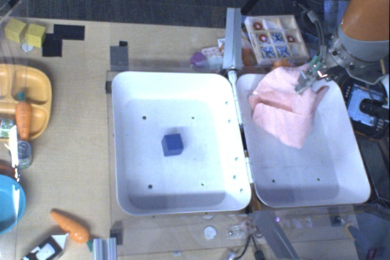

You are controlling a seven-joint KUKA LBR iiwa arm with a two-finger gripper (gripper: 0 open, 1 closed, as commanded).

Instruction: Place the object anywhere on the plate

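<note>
A crumpled pink cloth (283, 108) lies in the upper part of the right white bin (329, 186). My gripper (312, 83) is at the cloth's upper right corner, touching or just above its edge, with the orange-banded arm behind it at the right. A small blue cube (173, 144) sits near the middle of the left white bin (140, 192). A yellow divided plate (33, 85) rests on the bench at the far left, with a carrot (23, 120) lying on it.
A blue dish (9, 207) and a second carrot (71, 226) lie at the lower left. Yellow blocks (25, 33) and black blocks (64, 36) sit at the upper left. A box of tiles (275, 38) stands behind the right bin.
</note>
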